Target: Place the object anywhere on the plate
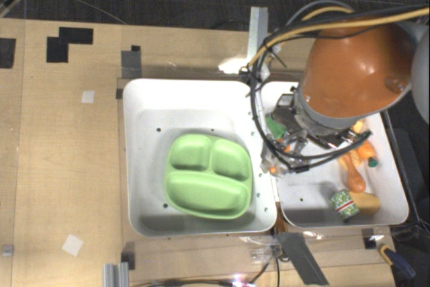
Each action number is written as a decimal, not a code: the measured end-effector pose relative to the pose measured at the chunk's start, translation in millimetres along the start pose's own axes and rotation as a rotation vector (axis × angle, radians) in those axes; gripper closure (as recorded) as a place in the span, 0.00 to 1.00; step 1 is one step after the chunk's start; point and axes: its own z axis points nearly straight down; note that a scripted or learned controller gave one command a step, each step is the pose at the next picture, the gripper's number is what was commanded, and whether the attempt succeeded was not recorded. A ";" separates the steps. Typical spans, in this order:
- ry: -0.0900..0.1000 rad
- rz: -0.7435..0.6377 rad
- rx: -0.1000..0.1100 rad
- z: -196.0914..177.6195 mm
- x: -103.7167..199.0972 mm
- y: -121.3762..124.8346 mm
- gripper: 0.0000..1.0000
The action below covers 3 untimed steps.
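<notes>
Hanging low over the right bin [396, 208], near its left wall: claw [282, 156], grip impossible to tell beneath the orange band [356, 70]. Scattered toward that bin's right side: an orange carrot-like toy [354, 173], a green-patterned can [343, 203], a tan block [366, 201]. Sat bare in the left bin [144, 117]: green divided plate [208, 175].

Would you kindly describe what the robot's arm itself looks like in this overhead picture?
The arm shows a large rounded orange dome above a grey ring at the wrist. Black cables and one yellowish cable loop around it. Below hangs the end effector, a dark metal cluster with thin orange and green wiring.
</notes>
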 end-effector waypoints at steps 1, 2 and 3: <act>-0.002 -0.181 0.004 -97.2 18.5 -12.2 1.00; 0.000 -0.203 -0.001 -63.7 17.5 -11.1 1.00; 0.000 -0.789 0.002 -203.2 44.8 -28.2 1.00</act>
